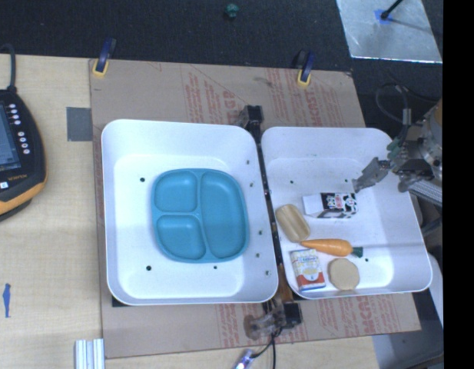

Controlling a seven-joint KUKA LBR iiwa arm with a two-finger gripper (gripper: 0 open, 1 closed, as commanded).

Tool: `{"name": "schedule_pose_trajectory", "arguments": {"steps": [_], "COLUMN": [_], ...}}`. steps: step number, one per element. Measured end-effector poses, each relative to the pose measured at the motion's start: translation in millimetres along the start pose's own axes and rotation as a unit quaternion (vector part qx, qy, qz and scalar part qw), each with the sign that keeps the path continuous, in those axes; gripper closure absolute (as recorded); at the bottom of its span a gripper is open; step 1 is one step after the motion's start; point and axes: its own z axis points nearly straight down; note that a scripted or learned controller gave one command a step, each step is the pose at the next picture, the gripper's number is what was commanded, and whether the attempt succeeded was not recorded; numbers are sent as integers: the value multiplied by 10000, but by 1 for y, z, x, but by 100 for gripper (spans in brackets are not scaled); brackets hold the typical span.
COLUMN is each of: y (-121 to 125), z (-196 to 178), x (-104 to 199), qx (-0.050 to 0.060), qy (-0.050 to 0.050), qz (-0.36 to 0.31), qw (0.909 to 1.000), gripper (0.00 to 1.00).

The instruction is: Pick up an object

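Observation:
The right bin (390, 229) holds several small items. A white carton with black patches (330, 204) lies near its middle. A tan bread roll (293, 223) is at its left wall, and an orange carrot (329, 246) lies below the carton. An orange-and-white box (306, 270) and a round tan biscuit (344, 274) sit at the front. My gripper (390, 177) hangs over the bin's right side, up and to the right of the carton. Its fingers are spread open, one finger (368, 177) pointing toward the carton, with nothing between them.
The left bin (121, 206) holds a blue divided plate (200, 214). A black and orange control pendant (10, 156) lies on the bench at far left. Clamps (303, 66) pin the cardboard at the back.

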Motion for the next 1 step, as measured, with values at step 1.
{"name": "schedule_pose_trajectory", "arguments": {"steps": [1], "y": [26], "z": [68], "x": [37], "qx": [12], "qy": [-4], "qz": [-11], "qw": [10000], "gripper": [0]}}
